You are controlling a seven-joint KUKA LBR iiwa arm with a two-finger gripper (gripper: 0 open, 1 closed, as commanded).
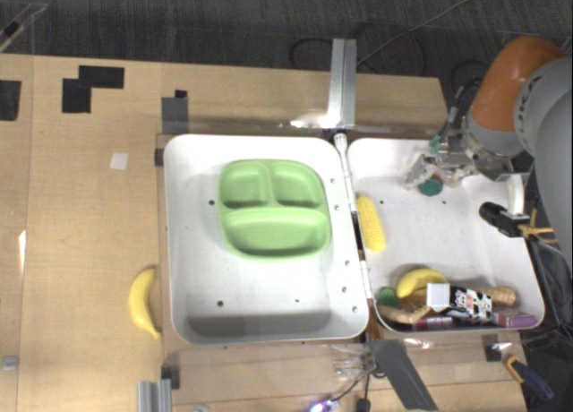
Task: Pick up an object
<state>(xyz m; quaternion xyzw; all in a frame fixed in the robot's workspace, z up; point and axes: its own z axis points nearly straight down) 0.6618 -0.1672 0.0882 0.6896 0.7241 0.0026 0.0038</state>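
1. End effector (440,171) sits low over the back of the right bin (466,249), near its far wall, with the grey arm and its orange band coming in from the right.

2. Directly at its tip there's a small teal object (432,187), touching or very nearly so. It looks to be right under the fingers, but whether it is actually between them I cannot tell, and whether the fingers are spread or pressed together I cannot tell either.

3. That's the relation that matters: the teal piece lies just toward the near side and a touch left of the tip, so the likely move is short and mostly downward.

4. The teal piece is small and roundish, with no clear long axis to line up on.

5. Other candidates are well apart: a corn cob (371,225) lies along the bin's left wall, long axis running near-to-far, and a banana (419,281) sits among clutter along the near wall.

6. Left bin (188,222) holds a green divided plate (272,207); a second banana (143,302) lies outside on the surface (81,249).
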